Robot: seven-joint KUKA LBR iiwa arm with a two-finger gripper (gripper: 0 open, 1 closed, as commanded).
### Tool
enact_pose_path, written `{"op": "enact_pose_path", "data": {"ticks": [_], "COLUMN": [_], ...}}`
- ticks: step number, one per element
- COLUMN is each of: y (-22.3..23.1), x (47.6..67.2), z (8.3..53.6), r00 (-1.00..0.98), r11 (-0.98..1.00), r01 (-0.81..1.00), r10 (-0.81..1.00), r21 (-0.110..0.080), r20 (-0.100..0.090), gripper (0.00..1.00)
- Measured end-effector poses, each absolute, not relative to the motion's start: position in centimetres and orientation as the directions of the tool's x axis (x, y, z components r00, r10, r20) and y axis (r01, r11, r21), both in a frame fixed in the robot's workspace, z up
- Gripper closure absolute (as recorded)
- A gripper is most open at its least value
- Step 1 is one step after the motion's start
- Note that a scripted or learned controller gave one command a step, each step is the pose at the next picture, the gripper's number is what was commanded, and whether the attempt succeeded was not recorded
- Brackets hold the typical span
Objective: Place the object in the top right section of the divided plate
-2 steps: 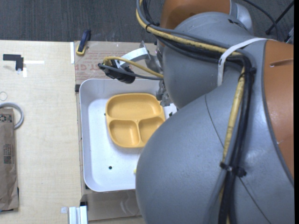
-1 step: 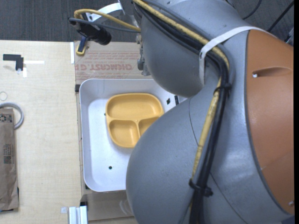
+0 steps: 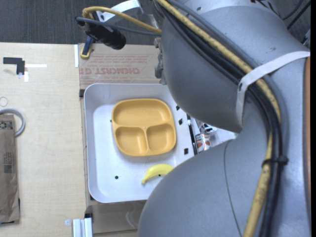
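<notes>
A yellow divided plate (image 3: 143,126) lies in the left white bin (image 3: 98,147), with one wide section at the far side and two smaller ones at the near side. All three sections look bare. A small yellow banana (image 3: 157,172) rests on the bin floor just in front of the plate, its right end tucked under the arm. The grey arm (image 3: 237,107) looms large over the right half of the view and hides whatever is below it.
Between the bins, a small orange-and-white object (image 3: 202,141) peeks out beside the arm. A cardboard sheet (image 3: 121,65) lies behind the bin, with a black device on a yellow cable (image 3: 104,34) above it. A brown paper bag (image 3: 7,172) sits at far left.
</notes>
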State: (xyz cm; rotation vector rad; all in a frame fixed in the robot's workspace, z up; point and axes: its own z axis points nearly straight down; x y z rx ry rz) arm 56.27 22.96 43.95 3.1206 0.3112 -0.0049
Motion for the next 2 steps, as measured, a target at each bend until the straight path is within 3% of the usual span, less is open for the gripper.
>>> {"op": "enact_pose_path", "data": {"ticks": [1,2], "y": [22.8,22.9], "x": [61.2,65.2], "z": [43.3,43.9], "r00": [0.962,0.888], "r11": [-0.962,-0.888], "r01": [0.274,0.46], "r10": [0.274,0.46], "r21": [0.005,0.003], "r20": [-0.005,-0.007], "gripper": [1.0,1.0]}}
